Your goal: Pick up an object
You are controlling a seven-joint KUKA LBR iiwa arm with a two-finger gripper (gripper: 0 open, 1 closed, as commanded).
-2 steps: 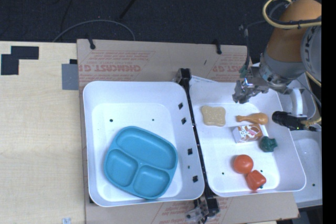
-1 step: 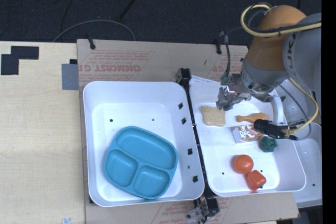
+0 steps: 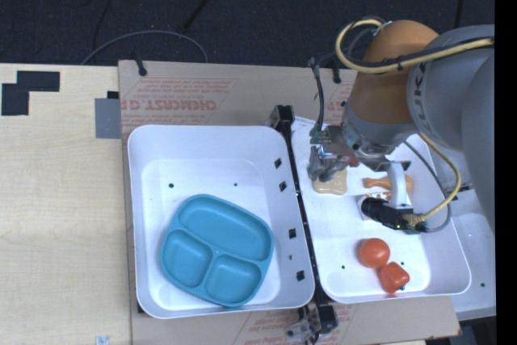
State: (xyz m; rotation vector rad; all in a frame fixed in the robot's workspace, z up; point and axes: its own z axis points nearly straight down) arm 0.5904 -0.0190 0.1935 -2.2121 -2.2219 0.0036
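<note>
Grey arm (image 3: 452, 93) angled down; gripper (image 3: 325, 169) at tan piece (image 3: 330, 186).

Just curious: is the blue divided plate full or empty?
Empty: all three compartments of the blue plate show bare blue plastic.

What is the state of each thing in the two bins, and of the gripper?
blue divided plate: flat, right way up, in the left bin.
tan piece: on the right bin floor, under the gripper.
orange piece: in the right bin, partly hidden.
red ball: resting beside the small red piece.
gripper: low over the tan piece; hold not visible.
</note>
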